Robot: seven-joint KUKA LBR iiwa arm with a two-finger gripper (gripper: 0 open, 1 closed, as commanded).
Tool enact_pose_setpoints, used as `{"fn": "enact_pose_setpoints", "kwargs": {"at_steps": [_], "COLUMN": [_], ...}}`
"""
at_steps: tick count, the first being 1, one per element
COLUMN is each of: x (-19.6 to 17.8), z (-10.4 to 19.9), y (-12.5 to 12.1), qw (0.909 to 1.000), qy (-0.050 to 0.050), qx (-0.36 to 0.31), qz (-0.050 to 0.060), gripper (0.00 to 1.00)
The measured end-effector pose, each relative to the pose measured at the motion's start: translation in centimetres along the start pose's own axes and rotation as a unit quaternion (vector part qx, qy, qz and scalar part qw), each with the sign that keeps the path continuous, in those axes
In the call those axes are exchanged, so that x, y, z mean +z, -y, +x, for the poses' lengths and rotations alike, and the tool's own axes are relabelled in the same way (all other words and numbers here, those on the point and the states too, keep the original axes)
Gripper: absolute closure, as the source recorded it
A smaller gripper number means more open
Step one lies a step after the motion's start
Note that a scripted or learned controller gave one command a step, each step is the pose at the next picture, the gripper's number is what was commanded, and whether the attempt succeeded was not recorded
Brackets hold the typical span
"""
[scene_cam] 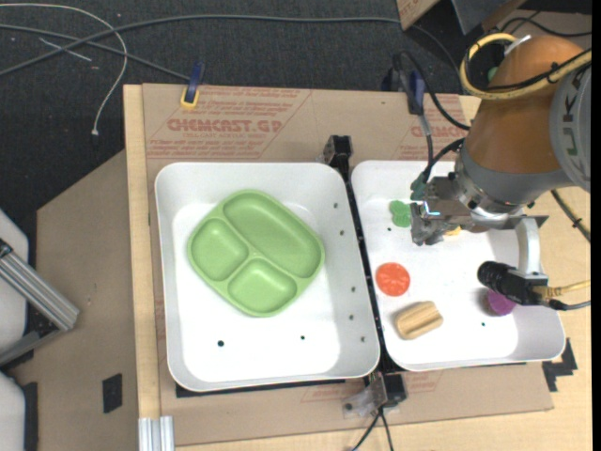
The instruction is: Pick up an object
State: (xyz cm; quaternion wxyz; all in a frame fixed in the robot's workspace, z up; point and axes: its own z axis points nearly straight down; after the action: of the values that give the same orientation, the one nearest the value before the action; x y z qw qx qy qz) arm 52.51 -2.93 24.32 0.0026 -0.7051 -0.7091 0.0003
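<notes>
While the arm point(526, 111) reaches in over the right bin point(470, 341), the gripper point(427, 225) is seen low over that bin's upper left part. Whether anything is clamped cannot be told, since the wrist hides much of the tool from above.

Several small things are found in the right bin. A green piece point(401, 214) is seen just beside the gripper, on the side toward the left bin point(188, 346), partly hidden by the tool. A sliver of something yellowish point(454, 232) is glimpsed on the gripper's other side, close against it; what it is cannot be made out. An orange-red disc point(392, 277) is placed below the gripper, apart from it. A tan block point(417, 319) like a bread roll is laid farther down still, near the bin's front edge. A purple thing point(500, 302) is partly covered by a black fitting point(502, 278) on the arm, well to the right of the disc.

A green divided plate point(255, 251) is set in the left bin.
</notes>
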Motion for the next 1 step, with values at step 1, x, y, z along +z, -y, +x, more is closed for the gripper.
{"fn": "enact_pose_setpoints", "kwargs": {"at_steps": [1], "x": [1.67], "z": [5.47], "y": [0.35], "qw": [1.0], "qy": [0.0], "qx": [0.0], "qz": [0.0], "gripper": [1.0]}}
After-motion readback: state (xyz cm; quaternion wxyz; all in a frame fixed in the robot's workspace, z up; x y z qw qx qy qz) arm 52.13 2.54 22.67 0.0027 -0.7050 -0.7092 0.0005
